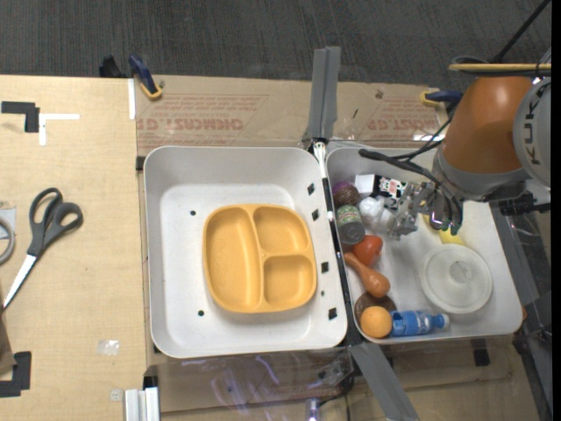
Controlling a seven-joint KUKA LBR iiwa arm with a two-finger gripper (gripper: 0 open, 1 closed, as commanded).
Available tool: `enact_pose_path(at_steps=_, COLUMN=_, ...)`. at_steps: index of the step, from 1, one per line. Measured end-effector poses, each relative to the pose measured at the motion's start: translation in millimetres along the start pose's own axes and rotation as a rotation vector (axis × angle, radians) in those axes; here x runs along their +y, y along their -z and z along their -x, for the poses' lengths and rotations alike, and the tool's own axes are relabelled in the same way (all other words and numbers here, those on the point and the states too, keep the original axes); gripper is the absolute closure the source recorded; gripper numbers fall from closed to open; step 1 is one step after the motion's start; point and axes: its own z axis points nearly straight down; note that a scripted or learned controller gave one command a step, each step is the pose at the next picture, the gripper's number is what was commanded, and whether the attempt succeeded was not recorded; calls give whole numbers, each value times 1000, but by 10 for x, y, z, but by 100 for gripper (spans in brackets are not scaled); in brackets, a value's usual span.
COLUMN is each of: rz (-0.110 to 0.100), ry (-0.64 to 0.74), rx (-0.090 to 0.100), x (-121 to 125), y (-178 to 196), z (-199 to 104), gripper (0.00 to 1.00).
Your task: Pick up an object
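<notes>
The gripper (405, 217) hangs low in the right bin (500, 323) among a can (350, 224), an orange ball (375, 322) and a clear lid (456, 278), and I cannot tell how it is set.

You have a clutter of candidates in the right bin (504, 323), all placed here against the clear round lid (455, 277) lying flat. Left of it a red pepper (369, 248) touches a tan gourd (368, 274). Below-left sits an orange ball (375, 322), with a blue bottle (419, 323) on its side just beside it.
</notes>
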Motion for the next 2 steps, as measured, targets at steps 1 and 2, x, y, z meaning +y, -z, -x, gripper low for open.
enact_pose_path(at_steps=1, rz=-1, ry=8, rx=1, x=-965, y=1763, z=256, gripper=100)
enact_pose_path(at_steps=2, rz=-1, ry=48, rx=3, x=-950, y=471, z=247, gripper=100)
